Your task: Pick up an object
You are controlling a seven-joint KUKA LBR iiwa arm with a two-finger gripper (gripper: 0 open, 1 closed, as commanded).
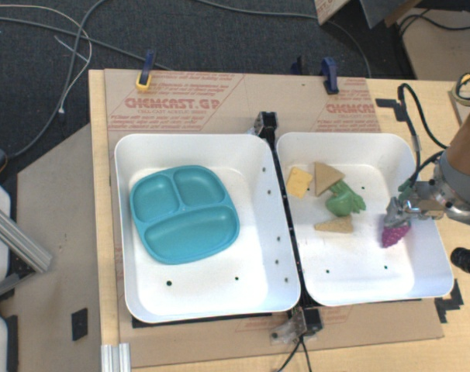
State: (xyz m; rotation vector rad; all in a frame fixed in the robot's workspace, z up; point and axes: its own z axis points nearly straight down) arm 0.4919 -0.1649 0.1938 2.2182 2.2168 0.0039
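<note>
You are looking down on two shallow white plastic bins side by side, and the grey arm is reaching into the right bin from the right. The gripper is sitting near that bin's right wall, directly above a small purple lumpy object, which looks like a toy bunch of grapes.

The main risk here is a false grasp. The purple piece is hanging or lying right below the fingertips, and you cannot tell from this angle whether it is pinched between them or merely resting on the bin floor beneath them. If only its top edge is caught, it is likely to slip out as the arm rises. It is also close to the bin wall, so a finger could be nudging the wall instead of closing cleanly.

As for the claw itself, its opening is too small and blurred to judge, so treat its state as unknown. It appears to be touching or nearly touching the top of the purple object.

The other candidates are lying well apart to the left: a yellow block, a tan wedge, a green toy and a flat tan triangle. The left bin is holding a teal divided plate.
</note>
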